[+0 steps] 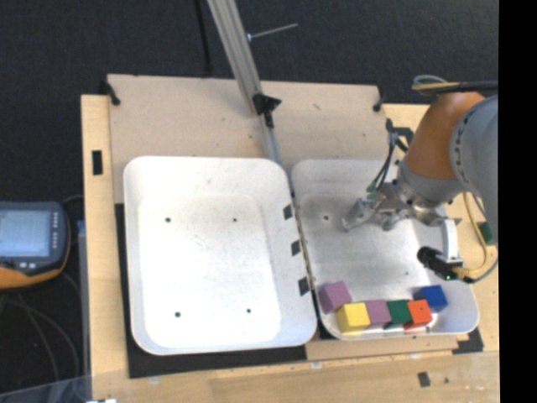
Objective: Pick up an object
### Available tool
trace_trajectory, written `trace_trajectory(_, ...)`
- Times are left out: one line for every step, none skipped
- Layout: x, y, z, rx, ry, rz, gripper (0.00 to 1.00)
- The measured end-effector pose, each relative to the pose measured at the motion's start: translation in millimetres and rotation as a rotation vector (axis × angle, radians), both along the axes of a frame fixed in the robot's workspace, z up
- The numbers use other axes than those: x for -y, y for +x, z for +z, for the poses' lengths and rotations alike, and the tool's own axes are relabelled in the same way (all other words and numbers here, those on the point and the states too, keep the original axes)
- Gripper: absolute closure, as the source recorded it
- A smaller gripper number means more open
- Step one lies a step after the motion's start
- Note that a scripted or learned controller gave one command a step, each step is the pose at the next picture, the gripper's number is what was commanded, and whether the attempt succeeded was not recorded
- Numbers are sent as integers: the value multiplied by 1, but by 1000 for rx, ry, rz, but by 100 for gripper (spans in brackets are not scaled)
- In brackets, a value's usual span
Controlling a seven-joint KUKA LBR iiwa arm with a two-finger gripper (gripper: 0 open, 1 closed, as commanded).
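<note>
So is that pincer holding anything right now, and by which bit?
Nothing is held. The pincer hangs over bare bin floor, while the blocks sit apart along the near edge.

I see a wooden bench (pixel 96 250) on dark carpet (pixel 84 23). A slanted aluminium post (pixel 237 44) rises from the bench's far side, clamped just behind the gap between the two bins. Off the bench's left edge sits a handheld pendant (pixel 29 240) with a pale screen and orange trim, cables (pixel 33 326) trailing below it.
</note>
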State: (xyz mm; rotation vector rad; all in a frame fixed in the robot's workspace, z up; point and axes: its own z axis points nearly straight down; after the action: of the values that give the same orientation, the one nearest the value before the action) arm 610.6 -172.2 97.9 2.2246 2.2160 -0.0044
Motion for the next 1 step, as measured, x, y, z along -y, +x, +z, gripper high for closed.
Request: trace_trajectory(-1, 3, 11, 8, 0, -1, 100)
